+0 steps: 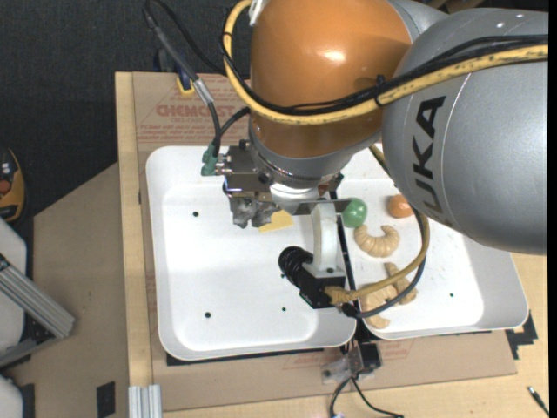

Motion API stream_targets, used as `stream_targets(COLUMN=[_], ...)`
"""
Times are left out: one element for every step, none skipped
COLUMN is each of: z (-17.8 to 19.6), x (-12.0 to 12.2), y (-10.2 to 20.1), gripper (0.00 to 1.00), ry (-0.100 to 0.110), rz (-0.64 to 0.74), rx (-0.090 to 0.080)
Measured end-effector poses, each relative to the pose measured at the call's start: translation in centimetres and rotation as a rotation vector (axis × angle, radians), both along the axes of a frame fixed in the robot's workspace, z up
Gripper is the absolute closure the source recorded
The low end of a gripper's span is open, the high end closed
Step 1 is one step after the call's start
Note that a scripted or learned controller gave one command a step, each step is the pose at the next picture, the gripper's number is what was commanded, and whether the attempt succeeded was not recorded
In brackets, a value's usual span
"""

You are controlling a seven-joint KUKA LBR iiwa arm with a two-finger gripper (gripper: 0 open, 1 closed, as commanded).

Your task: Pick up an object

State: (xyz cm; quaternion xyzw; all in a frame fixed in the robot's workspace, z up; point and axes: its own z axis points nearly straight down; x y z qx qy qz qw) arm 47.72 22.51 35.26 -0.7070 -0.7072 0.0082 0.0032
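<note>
Dark flooring surrounds a table (130, 338) topped with a sheet of brown cardboard (137, 233), and on it sit two shallow white bins side by side. A grey arm (470, 146) with a broad orange band (322, 42) reaches in from the right and covers the far part of both bins.

Its claw (248, 214) hangs low over the left bin (191, 268), towards that bin's far right area. Whether the claw is released or clenched cannot be told from this angle. A small flat yellow piece (277, 222) lies just beside the claw on its right, on the bin floor or very near it. The view does not settle whether the claw touches it.

The other things lie in the right bin (474, 299). A green ball (354, 212) sits close to the rim shared with the left bin. Near it, further right, is a small orange lump (399, 205), partly under the edge of the arm. A curved beige piece (379, 241), shaped like a croissant, lies just in front of the ball. A second beige piece (392, 299) rests near the front rim, partly crossed by a yellow cable (418, 259).

A silver metal frame (35, 307) stands off the table at the lower left.
</note>
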Motion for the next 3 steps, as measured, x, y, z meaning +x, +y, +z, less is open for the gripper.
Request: stream_targets(z=[-8.0, 5.0, 19.3], x=[1.3, 3.1, 0.1], y=[-0.1, -0.1, -0.1], gripper=[1.00, 1.00, 1.00], ry=[-0.005, -0.031, -0.034], rz=[-0.002, 0.001, 0.003], rx=[0.002, 0.014, 0.017])
